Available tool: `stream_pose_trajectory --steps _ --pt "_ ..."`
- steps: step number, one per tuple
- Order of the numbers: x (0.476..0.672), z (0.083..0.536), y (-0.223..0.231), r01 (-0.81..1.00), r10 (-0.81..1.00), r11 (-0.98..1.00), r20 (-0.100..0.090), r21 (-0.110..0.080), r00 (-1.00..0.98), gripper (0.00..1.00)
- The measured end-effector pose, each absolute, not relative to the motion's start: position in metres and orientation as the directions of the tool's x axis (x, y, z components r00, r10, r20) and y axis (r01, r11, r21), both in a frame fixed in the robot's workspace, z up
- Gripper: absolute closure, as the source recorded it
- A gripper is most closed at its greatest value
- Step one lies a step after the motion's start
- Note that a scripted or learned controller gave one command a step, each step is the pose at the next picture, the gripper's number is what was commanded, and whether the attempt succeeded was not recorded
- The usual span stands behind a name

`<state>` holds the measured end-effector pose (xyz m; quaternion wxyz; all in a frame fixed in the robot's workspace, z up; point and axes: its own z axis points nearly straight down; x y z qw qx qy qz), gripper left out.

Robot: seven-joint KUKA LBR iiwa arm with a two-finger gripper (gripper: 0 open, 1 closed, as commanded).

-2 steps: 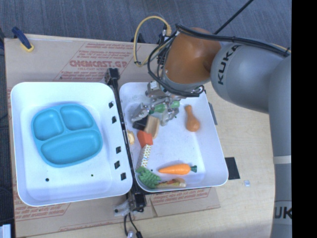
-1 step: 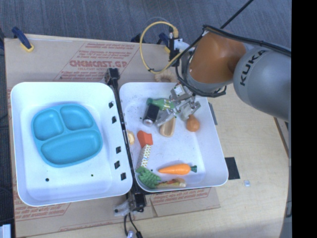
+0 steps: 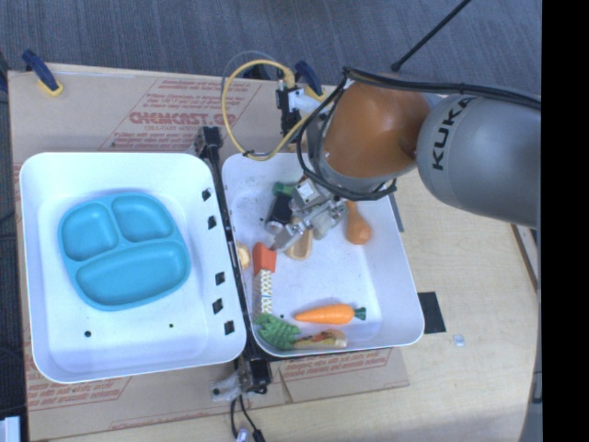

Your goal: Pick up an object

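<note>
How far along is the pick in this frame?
Done: the arm has reached into the right bin, with the end effector low among the toys. In hand: nothing visibly lifted; the carrot lies on the bin floor. Left: closing on an object and raising it.

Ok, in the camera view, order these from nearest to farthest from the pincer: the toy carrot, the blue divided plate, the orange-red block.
1. Orange-red block, just left of the pincer, right bin.
2. Toy carrot, toward that bin's near edge.
3. Blue divided plate, in the left bin.
</note>
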<state>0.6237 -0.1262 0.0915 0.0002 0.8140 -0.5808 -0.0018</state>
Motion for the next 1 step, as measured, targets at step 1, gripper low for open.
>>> stream_pose_trajectory --steps 1 --pt "0.6006 0.0918 -0.1011 -0.799 -0.799 -0.601 -0.003 0.003 0.601 0.0"
